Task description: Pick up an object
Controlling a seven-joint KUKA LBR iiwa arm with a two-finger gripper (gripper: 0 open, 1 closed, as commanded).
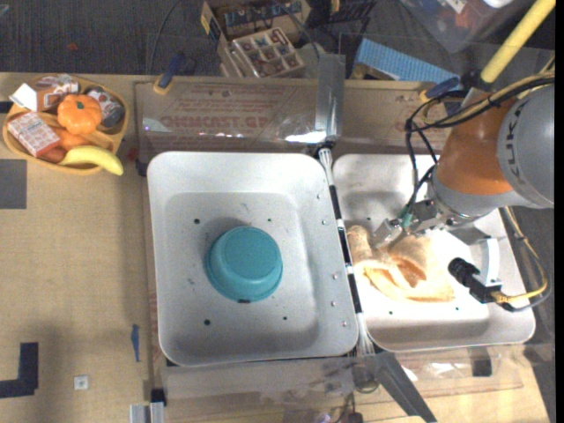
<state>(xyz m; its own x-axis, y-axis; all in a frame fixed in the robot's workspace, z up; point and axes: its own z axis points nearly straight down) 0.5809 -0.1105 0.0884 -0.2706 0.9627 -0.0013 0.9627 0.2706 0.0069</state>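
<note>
Camera view: right bin point(515, 329), gripper point(392, 229) low at its 9 o'clock edge, touching or just above a pale orange cloth-like object point(414, 271); grip state cannot be told. Left bin point(167, 179): teal bowl point(246, 263), centre. Pick apparently unfinished; lift remains.

Teal bowl point(245, 262) in left bin point(167, 192), gripper point(390, 230) low in right bin point(379, 170)

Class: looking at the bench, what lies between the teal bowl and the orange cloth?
In the camera view, bare white floor of the left bin, then the two bins' adjoining rims, separate the bowl from the cloth.
</note>
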